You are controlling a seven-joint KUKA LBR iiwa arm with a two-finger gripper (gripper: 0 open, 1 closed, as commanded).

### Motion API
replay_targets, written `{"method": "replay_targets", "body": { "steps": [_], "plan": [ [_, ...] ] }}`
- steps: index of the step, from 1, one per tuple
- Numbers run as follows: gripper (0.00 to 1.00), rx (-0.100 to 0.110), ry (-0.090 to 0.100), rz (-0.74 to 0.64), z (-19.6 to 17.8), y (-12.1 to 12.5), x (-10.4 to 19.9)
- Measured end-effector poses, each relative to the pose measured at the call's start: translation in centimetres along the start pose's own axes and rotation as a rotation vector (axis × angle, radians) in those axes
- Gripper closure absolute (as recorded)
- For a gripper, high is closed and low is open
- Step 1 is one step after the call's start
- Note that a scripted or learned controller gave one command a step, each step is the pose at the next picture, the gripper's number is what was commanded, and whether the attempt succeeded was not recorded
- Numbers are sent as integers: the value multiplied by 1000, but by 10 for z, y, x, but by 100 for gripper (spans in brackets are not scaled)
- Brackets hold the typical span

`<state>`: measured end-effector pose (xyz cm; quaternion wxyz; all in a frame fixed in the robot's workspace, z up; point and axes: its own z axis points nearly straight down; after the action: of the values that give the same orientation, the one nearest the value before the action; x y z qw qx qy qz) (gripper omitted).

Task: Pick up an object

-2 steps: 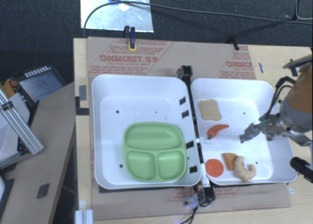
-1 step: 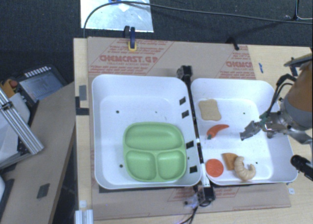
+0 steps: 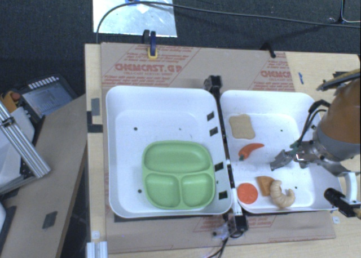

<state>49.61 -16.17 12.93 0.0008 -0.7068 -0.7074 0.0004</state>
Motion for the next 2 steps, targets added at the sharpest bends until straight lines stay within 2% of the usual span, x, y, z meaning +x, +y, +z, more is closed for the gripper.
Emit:
{"method": "replay_targets", "body": {
  "steps": [1, 2],
  "plan": [
    [0, -1, 0, 0, 47, 0, 0],
    [100, -4, -1, -1, 34, 1, 0]
  ]
}}
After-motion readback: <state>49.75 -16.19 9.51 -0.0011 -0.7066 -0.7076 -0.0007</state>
